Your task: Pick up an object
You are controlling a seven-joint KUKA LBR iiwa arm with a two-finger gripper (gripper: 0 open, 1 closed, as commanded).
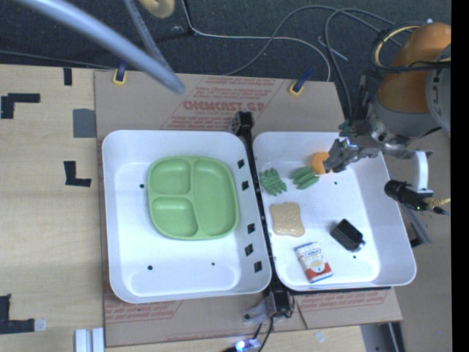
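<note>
From above, the gripper (338, 157) hangs over the right bin (388, 218), its tip right beside an orange ball (318, 161); whether it is open or closed, I cannot tell. Just left of it lie a green pod (305, 177) and a leafy green piece (272, 182). Below-left sits a tan slice (286, 219), below it a black block (346, 235) and a small carton (314, 262). Far left, the left bin (124, 196) holds a green divided plate (193, 198).

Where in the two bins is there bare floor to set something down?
Left bin: the strip below the green divided plate. Right bin: the patch between the tan piece, the black block and the gripper. Crowded near the divider: green pieces, small carton.
</note>
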